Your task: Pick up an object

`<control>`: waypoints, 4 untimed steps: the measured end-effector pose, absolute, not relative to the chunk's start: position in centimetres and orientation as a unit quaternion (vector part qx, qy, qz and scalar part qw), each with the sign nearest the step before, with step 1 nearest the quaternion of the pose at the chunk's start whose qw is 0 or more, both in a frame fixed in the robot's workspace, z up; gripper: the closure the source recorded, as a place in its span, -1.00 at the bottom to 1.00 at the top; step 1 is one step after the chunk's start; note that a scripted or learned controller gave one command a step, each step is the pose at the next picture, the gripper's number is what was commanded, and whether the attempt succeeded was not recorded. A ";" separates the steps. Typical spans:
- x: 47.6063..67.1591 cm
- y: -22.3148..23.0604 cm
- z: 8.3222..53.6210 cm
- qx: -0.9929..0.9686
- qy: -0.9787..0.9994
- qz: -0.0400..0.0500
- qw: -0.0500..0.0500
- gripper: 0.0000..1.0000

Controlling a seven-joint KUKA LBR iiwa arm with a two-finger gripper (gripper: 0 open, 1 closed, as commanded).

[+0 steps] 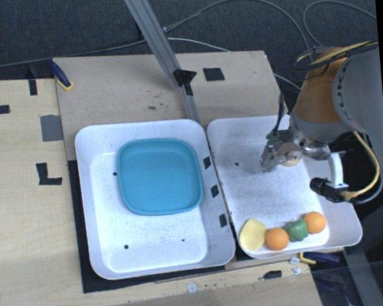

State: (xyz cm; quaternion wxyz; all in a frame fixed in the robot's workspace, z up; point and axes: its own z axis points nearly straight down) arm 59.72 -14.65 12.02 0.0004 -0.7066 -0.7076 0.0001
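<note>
Four small things lie in a row along the near edge of the right bin (243,138): a pale yellow piece (252,234), an orange ball (276,239), a green piece (296,230) and a second orange ball (315,222), each touching or just beside the next. The hand (272,160) hangs over the bare middle of that same bin, well apart from the row, which lies nearer the camera than it. Whether the hand is apart or together I cannot tell. The left bin (91,191) holds a blue plate (159,176). Both bins sit on the table (22,197).
</note>
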 end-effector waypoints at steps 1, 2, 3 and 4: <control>59.9 -14.9 16.2 -0.707 -0.707 -0.001 -0.001 1.00; 59.8 -14.8 22.5 -0.707 -0.707 -0.001 -0.002 1.00; 60.7 -15.3 27.4 -0.707 -0.707 -0.001 -0.002 1.00; 59.8 -10.7 27.4 -0.706 -0.708 0.000 0.000 1.00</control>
